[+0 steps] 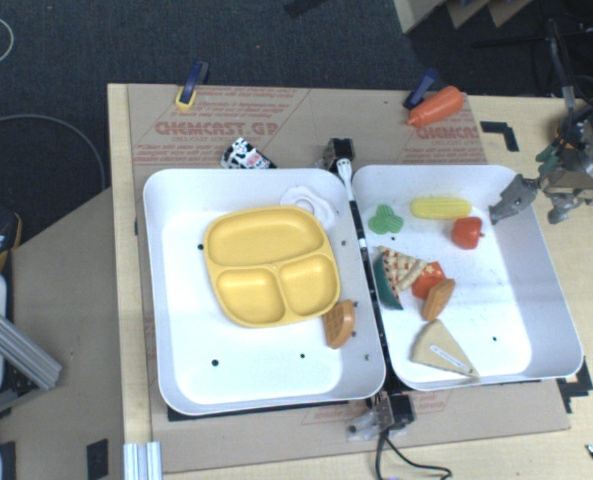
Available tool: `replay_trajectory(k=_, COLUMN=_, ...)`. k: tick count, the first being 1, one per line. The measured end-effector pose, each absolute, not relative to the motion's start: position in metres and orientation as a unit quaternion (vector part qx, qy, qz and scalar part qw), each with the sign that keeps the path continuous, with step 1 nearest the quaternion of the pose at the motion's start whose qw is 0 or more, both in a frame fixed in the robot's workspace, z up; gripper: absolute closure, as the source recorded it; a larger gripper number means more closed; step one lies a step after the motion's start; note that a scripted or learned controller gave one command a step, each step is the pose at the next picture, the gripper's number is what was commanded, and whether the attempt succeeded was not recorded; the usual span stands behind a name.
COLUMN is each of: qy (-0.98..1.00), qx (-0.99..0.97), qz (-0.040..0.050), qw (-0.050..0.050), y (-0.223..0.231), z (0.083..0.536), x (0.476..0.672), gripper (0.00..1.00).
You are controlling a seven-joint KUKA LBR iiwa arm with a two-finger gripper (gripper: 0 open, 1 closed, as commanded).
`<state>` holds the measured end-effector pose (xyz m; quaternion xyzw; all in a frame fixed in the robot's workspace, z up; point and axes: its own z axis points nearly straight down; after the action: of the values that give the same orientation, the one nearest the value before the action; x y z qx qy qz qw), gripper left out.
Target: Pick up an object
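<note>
Dark carpet surrounds my bench, where two white bins sit side by side. One yellow divided plate (273, 265) fills the left bin (176, 298), with one croissant (340, 322) at its right. The right bin (536, 288) holds one green piece (385, 219), one corn cob (441, 207), one tomato (466, 232), one pizza slice (404, 267) and one cheese wedge (441, 349). My gripper (516, 198) hangs at that bin's far right rim, grasping nothing; I cannot tell its opening. I judge I am approaching: next, descend over the tomato nearby.
</note>
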<state>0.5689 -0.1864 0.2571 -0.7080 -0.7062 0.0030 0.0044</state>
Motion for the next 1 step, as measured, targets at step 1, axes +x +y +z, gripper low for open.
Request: replay_trajectory(k=1, qy=-0.707, qx=-0.707, qz=-0.0001, qw=0.0, y=-0.1861, z=0.2631, x=0.5711, gripper=0.0)
